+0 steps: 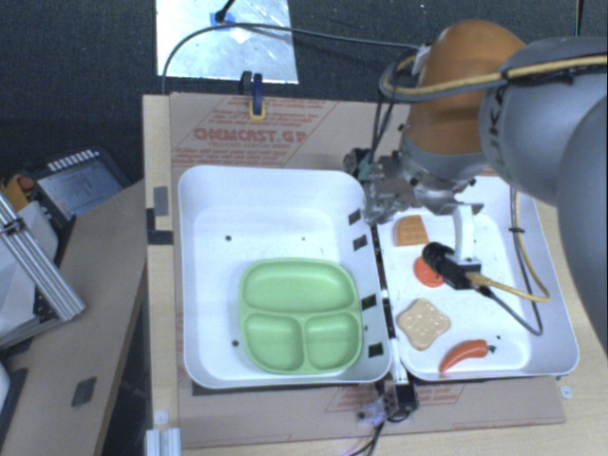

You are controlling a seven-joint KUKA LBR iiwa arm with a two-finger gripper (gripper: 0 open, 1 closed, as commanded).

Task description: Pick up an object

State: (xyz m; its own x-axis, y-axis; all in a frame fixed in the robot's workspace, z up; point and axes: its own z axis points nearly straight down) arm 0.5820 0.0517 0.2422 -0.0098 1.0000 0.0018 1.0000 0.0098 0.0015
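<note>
Two white bins (275, 183); one green divided plate (299, 313); four toy foods (423, 322).

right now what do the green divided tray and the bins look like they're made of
Green divided tray: moulded plastic by the look of it, satin finish, with soft rounded ridges between its three compartments and an even pale green colour. Left bin and right bin: probably thin formed plastic, smooth white, with rounded corners and faint sheen. None of this is certain from above.
</note>
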